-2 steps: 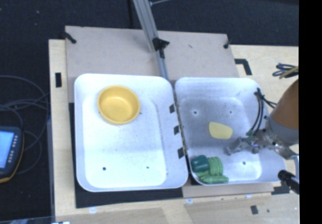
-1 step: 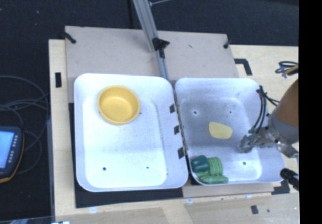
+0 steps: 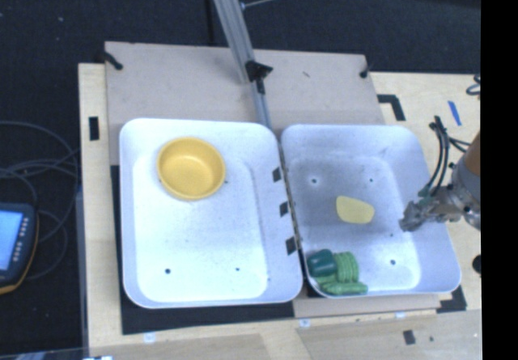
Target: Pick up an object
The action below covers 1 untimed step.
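A yellow bowl (image 3: 192,167) sits in the left bin (image 3: 146,269), near its far left corner. In the right bin (image 3: 324,148) a flat pale yellow piece (image 3: 354,209) lies near the middle, and a green ridged object (image 3: 337,271) lies against the front wall. My gripper (image 3: 414,217) hangs over the right bin's right side, to the right of the yellow piece and apart from it. The arm comes in from the right edge of the view.
A grey metal rail (image 3: 233,19) slants from the top of the view down to the gap between the bins. Cables (image 3: 441,160) hang by the wrist. A handheld pendant (image 3: 12,241) lies off the bench at the left.
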Motion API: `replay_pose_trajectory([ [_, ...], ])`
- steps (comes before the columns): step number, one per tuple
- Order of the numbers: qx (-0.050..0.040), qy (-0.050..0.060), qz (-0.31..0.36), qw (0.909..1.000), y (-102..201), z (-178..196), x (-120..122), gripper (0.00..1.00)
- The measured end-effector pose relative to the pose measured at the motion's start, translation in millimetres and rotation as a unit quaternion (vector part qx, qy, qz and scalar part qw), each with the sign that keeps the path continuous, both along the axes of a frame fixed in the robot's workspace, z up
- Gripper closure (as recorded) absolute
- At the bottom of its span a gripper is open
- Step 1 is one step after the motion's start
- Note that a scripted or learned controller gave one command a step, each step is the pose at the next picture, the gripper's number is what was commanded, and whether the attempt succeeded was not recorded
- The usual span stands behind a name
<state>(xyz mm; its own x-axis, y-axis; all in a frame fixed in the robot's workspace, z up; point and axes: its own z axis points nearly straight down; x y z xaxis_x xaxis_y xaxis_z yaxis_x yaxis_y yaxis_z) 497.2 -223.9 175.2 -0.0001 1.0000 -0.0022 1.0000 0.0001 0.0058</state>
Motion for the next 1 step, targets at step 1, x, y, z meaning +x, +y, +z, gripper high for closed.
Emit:
replay_pose_trajectory([
  [1,0.0003,0.001,0.0,1.0,-1.7,45.0,7.8,1.0],
])
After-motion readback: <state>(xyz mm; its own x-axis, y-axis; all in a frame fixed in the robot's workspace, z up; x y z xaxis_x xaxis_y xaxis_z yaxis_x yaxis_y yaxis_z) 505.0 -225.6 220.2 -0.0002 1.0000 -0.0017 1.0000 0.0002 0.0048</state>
